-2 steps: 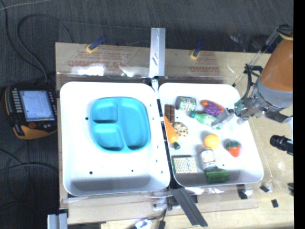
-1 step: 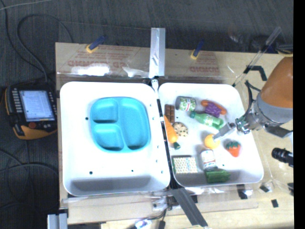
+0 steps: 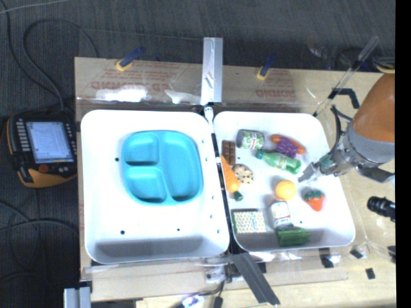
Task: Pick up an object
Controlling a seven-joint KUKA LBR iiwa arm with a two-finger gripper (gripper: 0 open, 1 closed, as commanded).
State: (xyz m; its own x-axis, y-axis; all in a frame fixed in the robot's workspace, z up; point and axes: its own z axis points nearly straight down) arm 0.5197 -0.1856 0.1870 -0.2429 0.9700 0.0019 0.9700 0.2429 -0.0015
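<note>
One arm comes in from the right, orange band at the frame edge, wrist angled down-left over the right bin (image 3: 334, 233). Gripper (image 3: 309, 175) hangs low near the bin's right wall, just above the strawberry (image 3: 314, 199); whether it is open or closed, cannot tell, tip too small and blurred. Nothing seen held. Nearest long item is the green bottle (image 3: 280, 161), lying flat, long axis running upper-left to lower-right, just left of the gripper. Orange ball (image 3: 285, 189) sits below it. Carrot (image 3: 230, 179) lies near the left wall, long axis roughly up-down. Left bin (image 3: 103, 236) holds a blue tray (image 3: 160, 166).
</note>
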